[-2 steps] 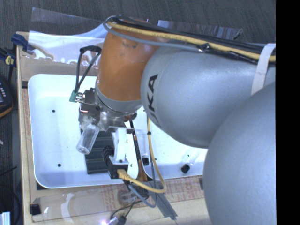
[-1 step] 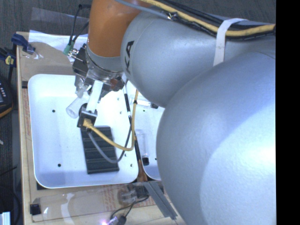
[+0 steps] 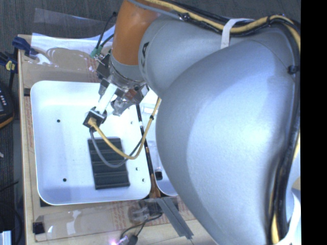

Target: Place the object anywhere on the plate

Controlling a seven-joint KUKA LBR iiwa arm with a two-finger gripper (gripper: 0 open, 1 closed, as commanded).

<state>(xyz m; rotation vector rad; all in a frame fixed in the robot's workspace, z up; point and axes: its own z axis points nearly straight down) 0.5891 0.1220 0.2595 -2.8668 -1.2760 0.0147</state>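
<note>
Dark ribbed block (image 3: 108,163) lies flat in the left bin (image 3: 51,137), near but apart from my end effector (image 3: 119,106); I cannot tell whether that is apart or together, and the block's low profile could, I judge, make my grasp slip or close on nothing.

The arm (image 3: 219,111) hides most of the second bin (image 3: 164,188).

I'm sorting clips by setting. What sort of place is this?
Probably a robotics lab or test bench: a large grey robot arm with an orange band reaches over a shallow white bin that holds a dark ribbed block.
</note>
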